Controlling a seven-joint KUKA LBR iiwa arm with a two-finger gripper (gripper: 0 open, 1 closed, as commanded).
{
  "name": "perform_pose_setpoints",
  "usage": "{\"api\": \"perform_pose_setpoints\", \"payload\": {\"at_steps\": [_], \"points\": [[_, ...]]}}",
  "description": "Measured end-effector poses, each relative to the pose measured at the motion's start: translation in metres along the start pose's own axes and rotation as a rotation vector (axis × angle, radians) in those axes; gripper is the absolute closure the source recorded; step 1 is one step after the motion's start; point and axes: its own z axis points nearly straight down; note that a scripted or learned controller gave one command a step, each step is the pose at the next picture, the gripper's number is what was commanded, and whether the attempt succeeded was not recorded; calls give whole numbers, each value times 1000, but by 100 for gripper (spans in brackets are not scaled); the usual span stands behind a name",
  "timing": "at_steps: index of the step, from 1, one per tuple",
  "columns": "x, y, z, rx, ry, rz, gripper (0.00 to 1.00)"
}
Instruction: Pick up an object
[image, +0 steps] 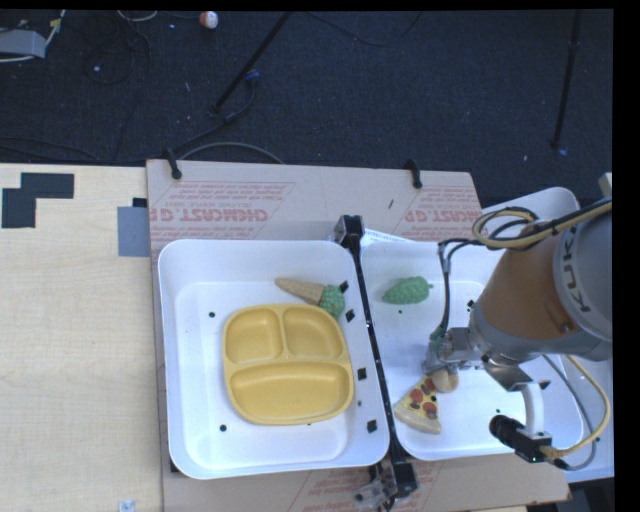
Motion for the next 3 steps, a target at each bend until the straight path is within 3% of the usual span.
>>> {"api": "perform_pose_setpoints", "payload": {"at_steps": [1, 3], "points": [[-1, 12, -57, 37, 20, -12, 100], [0, 26, -158, 37, 19, -11, 100]]}}
